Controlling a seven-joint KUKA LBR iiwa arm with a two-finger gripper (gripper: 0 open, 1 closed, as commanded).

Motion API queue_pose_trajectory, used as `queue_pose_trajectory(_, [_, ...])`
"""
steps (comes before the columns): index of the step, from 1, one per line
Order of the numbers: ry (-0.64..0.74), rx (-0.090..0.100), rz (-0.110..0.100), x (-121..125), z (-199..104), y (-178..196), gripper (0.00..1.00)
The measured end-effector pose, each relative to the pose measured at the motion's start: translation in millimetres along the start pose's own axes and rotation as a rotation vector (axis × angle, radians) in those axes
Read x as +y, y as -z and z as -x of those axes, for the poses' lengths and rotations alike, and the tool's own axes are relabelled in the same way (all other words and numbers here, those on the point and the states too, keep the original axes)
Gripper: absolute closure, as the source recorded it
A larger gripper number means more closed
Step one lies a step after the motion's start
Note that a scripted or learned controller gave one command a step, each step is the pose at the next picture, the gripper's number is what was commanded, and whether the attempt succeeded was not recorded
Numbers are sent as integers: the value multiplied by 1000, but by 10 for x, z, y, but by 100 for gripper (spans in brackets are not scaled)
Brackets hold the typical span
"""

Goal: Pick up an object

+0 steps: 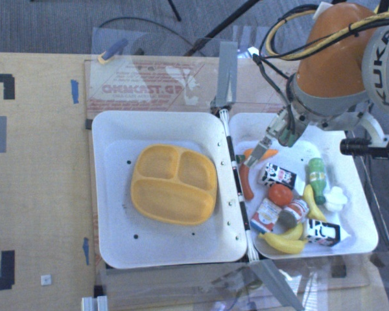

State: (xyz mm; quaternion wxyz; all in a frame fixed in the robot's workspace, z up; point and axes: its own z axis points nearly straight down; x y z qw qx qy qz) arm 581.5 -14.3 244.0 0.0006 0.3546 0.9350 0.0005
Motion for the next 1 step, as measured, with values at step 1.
queue_pose_trajectory(1, [267,-1,1,13,417,-581,0])
